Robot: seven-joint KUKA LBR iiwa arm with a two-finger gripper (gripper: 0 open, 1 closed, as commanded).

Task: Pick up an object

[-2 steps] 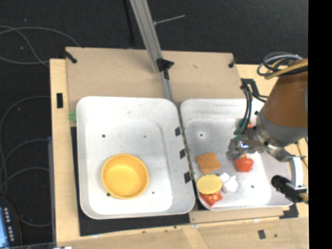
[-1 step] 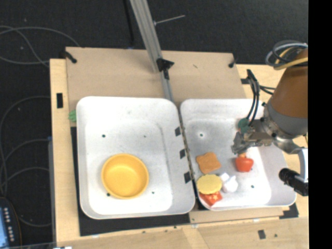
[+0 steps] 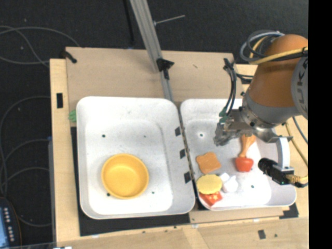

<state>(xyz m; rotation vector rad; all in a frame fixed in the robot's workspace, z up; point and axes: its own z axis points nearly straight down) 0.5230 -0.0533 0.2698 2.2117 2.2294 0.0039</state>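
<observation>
Counter (image 3: 119,71): two white bins. Left bin (image 3: 124,118): yellow bowl (image 3: 125,176) at 7 o'clock. Right bin (image 3: 199,113): tool (image 3: 224,134) at 11 o'clock; toast-brown slice (image 3: 208,162), red-orange piece (image 3: 244,163), yellow-topped burger (image 3: 209,184), white bits (image 3: 228,182) clustered at 6 o'clock.

The arm (image 3: 277,77) runs out past the right side of the view, so its upper links are cut off. Its wrist covers part of the right bin (image 3: 199,113) and hides the top of an orange piece (image 3: 247,145) standing there. Small white bits (image 3: 229,183) beside a yellow-topped toy (image 3: 209,183) are too small to identify. The bench (image 3: 129,69) is cut at the bottom edge.
</observation>
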